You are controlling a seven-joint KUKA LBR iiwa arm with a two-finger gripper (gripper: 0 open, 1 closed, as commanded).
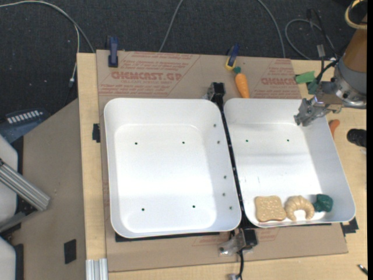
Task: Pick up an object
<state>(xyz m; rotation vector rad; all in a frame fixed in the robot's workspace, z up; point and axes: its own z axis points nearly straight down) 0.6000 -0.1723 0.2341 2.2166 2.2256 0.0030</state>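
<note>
Along the near edge of the right bin (pixel 274 156) lie three small things in a row: a tan toast slice (pixel 270 209), a pale croissant (pixel 299 207) and a dark green piece (pixel 323 202). My gripper (pixel 305 114) hangs over the far right corner of that bin, well away from the three. Nothing shows between its fingers. An orange carrot (pixel 242 84) rests on the cardboard beyond the bins.
The left bin (pixel 166 165) stands beside the right one. Blue clamps (pixel 112 50) hold the cardboard at the back edge. A green piece (pixel 305 77) and a small orange bit (pixel 334 125) lie near the arm. Cables run across the dark floor behind.
</note>
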